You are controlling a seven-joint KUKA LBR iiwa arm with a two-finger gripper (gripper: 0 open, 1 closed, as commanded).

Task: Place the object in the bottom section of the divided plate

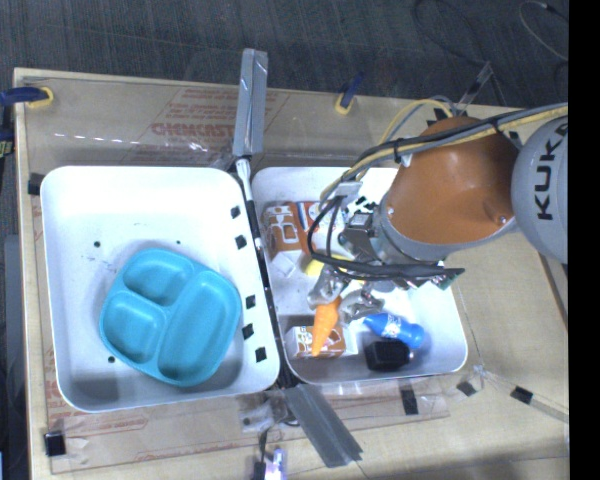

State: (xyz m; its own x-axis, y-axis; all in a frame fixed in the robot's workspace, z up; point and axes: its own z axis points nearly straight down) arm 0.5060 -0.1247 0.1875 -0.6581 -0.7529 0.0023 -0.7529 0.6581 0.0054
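Our gripper (338,298) hangs low in the right bin (450,353), just above the carrot (325,326); its grip we cannot tell. Blue and black items crowd the bin's near edge. We see the plate (170,314) in the left bin (70,228), bare floor around it.

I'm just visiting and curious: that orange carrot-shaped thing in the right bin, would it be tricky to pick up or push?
Probably a little. The orange carrot looks tapered and rounded, so it may roll or swivel when nudged. It seems smooth like a plastic toy, so likely light, stiff and somewhat slippery. It lies crowded beside a blue item and a brown packet, so pushing could shift those too.
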